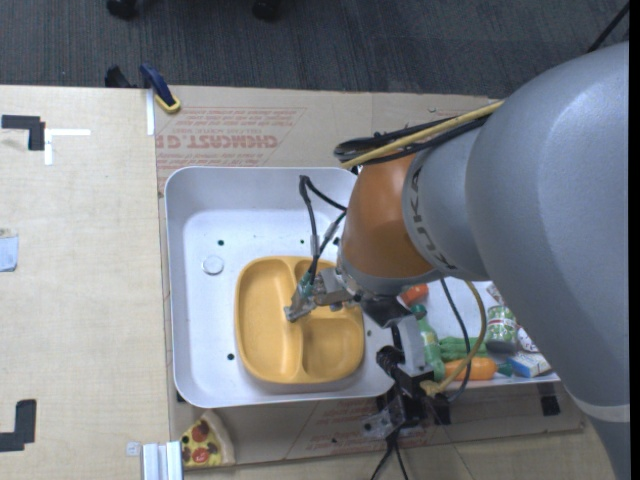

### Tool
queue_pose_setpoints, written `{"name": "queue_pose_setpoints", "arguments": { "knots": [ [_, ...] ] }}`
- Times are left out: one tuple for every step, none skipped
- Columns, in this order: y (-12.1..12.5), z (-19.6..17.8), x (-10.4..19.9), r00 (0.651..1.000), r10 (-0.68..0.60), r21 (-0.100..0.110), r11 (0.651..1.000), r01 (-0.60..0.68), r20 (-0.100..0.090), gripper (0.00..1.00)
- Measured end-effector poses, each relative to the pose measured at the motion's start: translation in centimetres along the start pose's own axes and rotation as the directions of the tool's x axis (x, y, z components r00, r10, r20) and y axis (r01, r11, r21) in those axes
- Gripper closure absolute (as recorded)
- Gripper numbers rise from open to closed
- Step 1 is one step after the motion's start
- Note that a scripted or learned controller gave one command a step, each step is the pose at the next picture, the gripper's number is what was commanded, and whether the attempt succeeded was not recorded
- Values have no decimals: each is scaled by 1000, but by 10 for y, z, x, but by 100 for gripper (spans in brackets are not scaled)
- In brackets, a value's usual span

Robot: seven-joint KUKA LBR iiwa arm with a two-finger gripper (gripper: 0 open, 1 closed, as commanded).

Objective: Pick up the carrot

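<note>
A pizza slice toy (203, 444) lay just outside the front corner of the left white bin (190, 268). Inside that bin sat a yellow divided tray (270, 318), and the gripper (305, 303) hung over the tray's middle ridge; how far it was open could not be told. Right of the tray, in the neighbouring bin, the carrot (474, 369) lay beside green toys (440, 348), under the arm (500, 208).

Grey arm (540, 218), orange wrist band (380, 228), black cables (320, 218).
</note>
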State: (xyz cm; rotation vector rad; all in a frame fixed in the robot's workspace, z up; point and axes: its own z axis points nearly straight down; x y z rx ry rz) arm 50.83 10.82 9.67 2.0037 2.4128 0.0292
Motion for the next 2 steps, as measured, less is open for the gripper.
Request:
{"name": "queue_pose_setpoints", "arguments": {
  "knots": [
    [4, -11, 20, 999, -13, -6, 1000, 12, -33, 100],
    [6, -20, 21, 999, -10, -7, 1000, 10, -36, 100]
  ]
}}
